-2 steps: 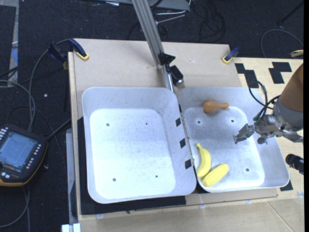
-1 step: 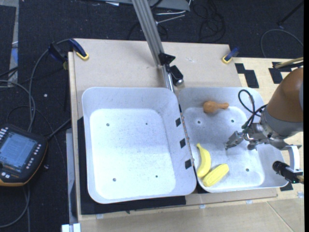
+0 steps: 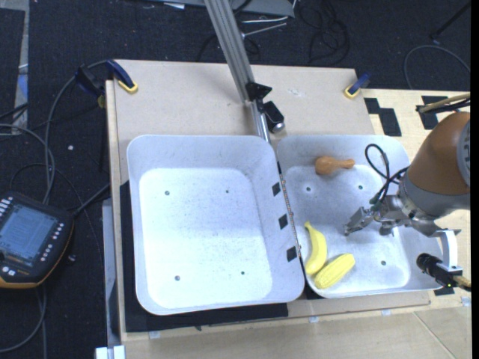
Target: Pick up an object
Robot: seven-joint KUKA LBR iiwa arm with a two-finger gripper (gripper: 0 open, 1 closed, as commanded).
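Where the grey arm (image 3: 438,178) with its orange band reaches in from the right, it is cut off by the picture's edge, so just the wrist part and the tool (image 3: 358,224) can be seen. That tool hangs over the right bin (image 3: 393,279), pointing left toward the bin's middle. It is small and dark against the speckled white floor, and whether it is spread or pressed together I cannot tell; nothing can be made out between its tips. A black cable (image 3: 378,163) loops up beside the wrist.

Three things lie in the right bin. A yellow banana (image 3: 316,247) curves along the left wall, just beside the divide between the bins. Touching or nearly touching its lower end lies a second yellow object (image 3: 334,271), stubby and textured, perhaps a corn cob, though its surface is too blurred to be sure. Near the far wall rests a small tan-orange item (image 3: 332,164) with a rounded head and a thin end; its kind is hard to tell. All three lie apart from the tool.

The left bin (image 3: 142,163) sits beside it on the surface (image 3: 187,96), its white floor lightly speckled. A metal pole (image 3: 236,51) slants down from the top of the picture and meets the bins' shared far corner.
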